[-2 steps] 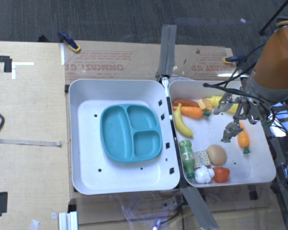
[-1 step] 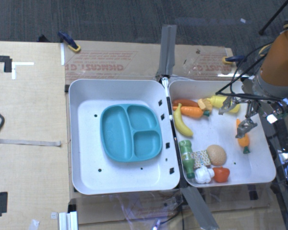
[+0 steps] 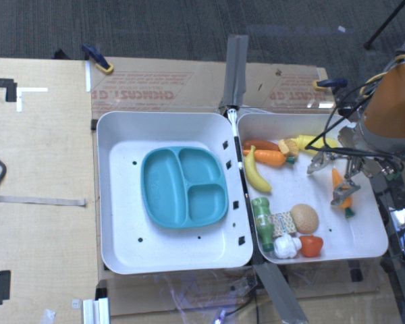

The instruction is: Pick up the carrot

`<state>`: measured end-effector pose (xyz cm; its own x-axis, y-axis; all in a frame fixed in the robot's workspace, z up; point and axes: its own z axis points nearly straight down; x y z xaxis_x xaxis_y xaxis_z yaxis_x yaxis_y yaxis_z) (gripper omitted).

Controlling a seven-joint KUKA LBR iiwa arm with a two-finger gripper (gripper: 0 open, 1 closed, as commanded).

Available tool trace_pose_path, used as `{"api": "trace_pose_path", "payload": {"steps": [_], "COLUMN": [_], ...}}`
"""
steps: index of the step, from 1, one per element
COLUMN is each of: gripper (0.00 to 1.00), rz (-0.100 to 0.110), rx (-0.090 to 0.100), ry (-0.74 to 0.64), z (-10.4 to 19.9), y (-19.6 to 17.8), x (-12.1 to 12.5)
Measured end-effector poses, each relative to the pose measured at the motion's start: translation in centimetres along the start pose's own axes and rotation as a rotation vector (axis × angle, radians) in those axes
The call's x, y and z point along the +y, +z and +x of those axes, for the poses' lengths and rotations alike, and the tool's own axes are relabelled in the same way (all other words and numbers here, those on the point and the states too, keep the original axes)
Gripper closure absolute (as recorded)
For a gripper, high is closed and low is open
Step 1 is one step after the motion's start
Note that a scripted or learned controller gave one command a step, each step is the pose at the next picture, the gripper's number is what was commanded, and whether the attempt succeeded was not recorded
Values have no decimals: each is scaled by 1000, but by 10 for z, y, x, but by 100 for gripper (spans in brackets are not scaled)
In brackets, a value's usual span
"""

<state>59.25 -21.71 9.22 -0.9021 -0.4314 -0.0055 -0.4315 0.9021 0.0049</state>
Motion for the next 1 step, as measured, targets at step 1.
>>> {"api": "trace_pose_path", "payload": {"steps": [1], "gripper": [100], "rz": [6], "rx": [-4], "ry": [-3], "z": [-2], "y": [-11], "x": [-1]}}
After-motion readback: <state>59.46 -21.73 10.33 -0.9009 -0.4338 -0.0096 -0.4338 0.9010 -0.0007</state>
